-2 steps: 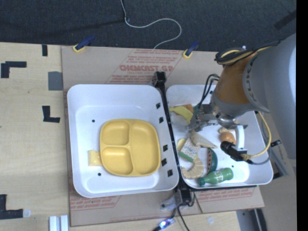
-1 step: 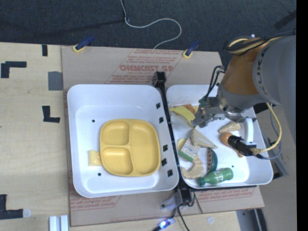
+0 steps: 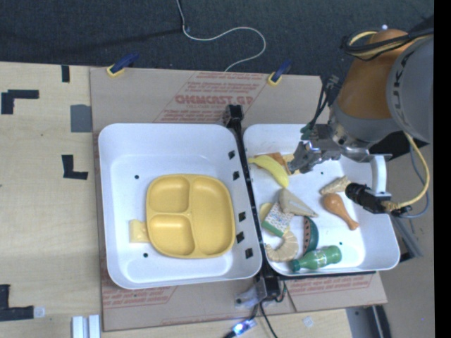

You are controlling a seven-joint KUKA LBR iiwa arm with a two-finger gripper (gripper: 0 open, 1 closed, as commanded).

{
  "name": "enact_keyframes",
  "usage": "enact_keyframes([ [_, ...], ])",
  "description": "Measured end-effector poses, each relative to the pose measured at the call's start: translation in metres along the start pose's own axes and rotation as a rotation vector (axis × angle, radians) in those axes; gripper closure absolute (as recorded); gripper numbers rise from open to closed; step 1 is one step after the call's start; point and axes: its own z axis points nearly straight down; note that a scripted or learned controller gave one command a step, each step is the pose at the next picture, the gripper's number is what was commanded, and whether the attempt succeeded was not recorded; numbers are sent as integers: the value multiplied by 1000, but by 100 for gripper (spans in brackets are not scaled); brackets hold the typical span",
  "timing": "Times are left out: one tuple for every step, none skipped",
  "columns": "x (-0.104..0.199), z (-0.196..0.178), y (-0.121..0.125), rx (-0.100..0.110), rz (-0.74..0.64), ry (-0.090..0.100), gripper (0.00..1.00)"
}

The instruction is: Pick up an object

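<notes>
Reaching in from the right, the grey arm (image 3: 394,83) w/ orange band hangs over the upper part of the right bin (image 3: 384,248). Its tool (image 3: 304,159) sits low near the bin's back-left area, just right of a yellow banana (image 3: 273,168). Dark fingers look set narrow, w/ nothing visible between them; tip is close beside the banana's upper end, contact can't be told.

Right bin contents: banana lies slanted at upper left, w/ a small orange bit touching its top end. Below it a pale wedge-shaped piece (image 3: 294,204), then a whitish-green packet-like item (image 3: 277,220) near the divider. A dark green curved item (image 3: 311,232) sits just right of those. A green bottle (image 3: 316,258) lies on its side along the front wall, cap end to the left. A tan flat piece (image 3: 283,248) rests next to it, partly under the bottle end. To the right, an orange-brown pear-like object (image 3: 339,208) lies beside a pale small piece (image 3: 336,186), both near a black cylinder on the arm's cabling.

Left bin (image 3: 120,146) holds a yellow divided plate (image 3: 190,215), three compartments, approx. centre. A pale yellow flat piece (image 3: 137,230) pokes out at its left edge.

Both bins sit on cardboard on the desk (image 3: 42,210).
</notes>
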Motion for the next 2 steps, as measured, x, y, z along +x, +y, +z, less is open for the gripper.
enact_keyframes([
  [1,-9,0,5,1,1,100],
  [-7,-17,-49,8,4,0,100],
])
